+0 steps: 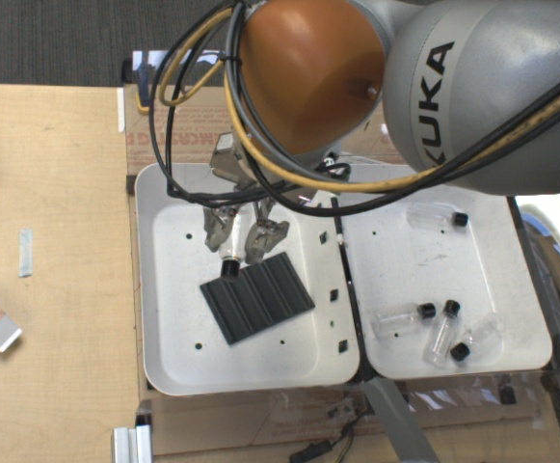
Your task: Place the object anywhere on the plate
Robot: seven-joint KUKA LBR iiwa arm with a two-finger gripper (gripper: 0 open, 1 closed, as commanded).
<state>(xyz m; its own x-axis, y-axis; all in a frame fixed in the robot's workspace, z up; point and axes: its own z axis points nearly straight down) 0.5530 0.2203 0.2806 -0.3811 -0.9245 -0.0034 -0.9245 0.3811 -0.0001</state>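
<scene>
From the overhead camera, the grey arm [472, 75] is reaching in from the right, its orange band bulking over the back of the two white bins. The tool [245, 242] is hanging low in the left bin [164, 355], just over the upper left corner of a dark ribbed plate [257, 298] that is lying flat and turned at an angle on the bin floor. The two fingers [268, 238] are standing a little apart, and between them a small clear vial with a black cap [231, 261] seems to be sitting, the cap pointing down and touching or almost touching the plate's edge. It looks as though the tool is gripping the vial, though the vial is small and partly hidden, so I am saying this with some caution.

In the right bin [511, 355] several more clear vials with black caps [440, 326] are lying scattered, one near the back and the others grouped near the front. On the bare worktop [58, 181] to the left, a few small things are resting well apart from the bins.

By my judgement the carrying step is nearly done and the placing step is in hand. The next move is calling for a short shift toward the plate's middle, since the cap is sitting right at the corner, then a gentle opening of the fingers. Released here, the round vial could be rolling off the ribs onto the bin floor.
</scene>
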